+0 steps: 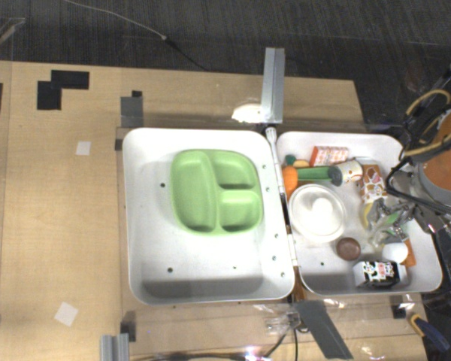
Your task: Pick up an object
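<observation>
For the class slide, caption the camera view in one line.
Arm's pincer low over cluttered right bin; green tray in left bin.

One camera above – slanted down on both bins (203,290).

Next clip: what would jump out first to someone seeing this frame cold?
The big green divided tray lying alone in the left bin draws the eye first. After that comes the crowded right bin, with a white bowl near its middle, a carrot and a green cylinder above it, and a black-and-white cow-patterned item at the front. The arm's gripper is down at that bin's right side among small items.
</observation>
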Robot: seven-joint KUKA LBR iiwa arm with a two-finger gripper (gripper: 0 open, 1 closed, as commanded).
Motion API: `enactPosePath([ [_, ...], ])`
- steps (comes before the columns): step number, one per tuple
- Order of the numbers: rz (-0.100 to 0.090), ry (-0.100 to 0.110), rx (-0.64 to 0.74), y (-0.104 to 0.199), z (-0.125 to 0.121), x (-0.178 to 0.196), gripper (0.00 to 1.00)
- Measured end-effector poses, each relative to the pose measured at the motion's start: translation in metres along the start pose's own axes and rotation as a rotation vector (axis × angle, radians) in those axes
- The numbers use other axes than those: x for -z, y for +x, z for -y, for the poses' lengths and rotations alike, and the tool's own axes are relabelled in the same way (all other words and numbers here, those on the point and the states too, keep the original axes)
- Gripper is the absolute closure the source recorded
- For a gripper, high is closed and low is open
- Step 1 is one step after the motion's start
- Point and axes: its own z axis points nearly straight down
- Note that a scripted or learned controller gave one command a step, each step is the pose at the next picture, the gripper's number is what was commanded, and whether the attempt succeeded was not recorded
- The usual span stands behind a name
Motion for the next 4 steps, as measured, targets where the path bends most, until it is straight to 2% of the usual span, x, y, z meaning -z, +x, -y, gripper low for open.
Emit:
enactPosePath([
  [1, -0.001, -0.002, 0.359, 0.018, 0.026, -0.014, 1.0],
  [2, -0.001, -0.005, 0.797, 0.024, 0.026, -0.035, 1.0],
  [3, 0.004, 0.004, 0.791, -0.016, 0.001, 0.062, 1.0],
  [4, 0.001, -0.002, 0.789, -0.014, 0.001, 0.059, 0.0],
])
